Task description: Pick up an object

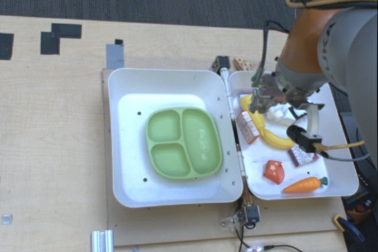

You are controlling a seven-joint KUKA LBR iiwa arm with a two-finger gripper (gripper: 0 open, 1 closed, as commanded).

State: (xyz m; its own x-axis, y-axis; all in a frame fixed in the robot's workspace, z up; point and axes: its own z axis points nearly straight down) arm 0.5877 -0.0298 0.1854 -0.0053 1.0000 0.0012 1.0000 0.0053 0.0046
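step in hand, as i read it: approach and descent. the gripper [260, 104] sits low in the upper left part of the right bin [345, 186], at the right of the frame, and nothing has been lifted yet. you cannot tell from this view how the tool stands; the wrist and the orange band cover it from above, so treat a grasp as unproven.

the nearest candidate is the banana [273, 136]. it curves from just under the tool down toward the centre of that bin, its upper end touching or hidden beneath the tool, the rest lying free to the lower right. just beside it on the left lies a small red-and-white packet [247, 127], close against the bin wall. a white crumpled object [277, 113], possibly a wrapper, sits just right of the tool.

lower in the same bin, well apart from the tool: a red strawberry-like toy [273, 171] and a carrot [305, 185] near the bottom right.

the left bin [127, 186] holds a green divided plate [183, 143], away from the tool.

next move, in my judgement: you need a closure on the banana's upper end, then a straight lift, watching that the packet is not dragged along.
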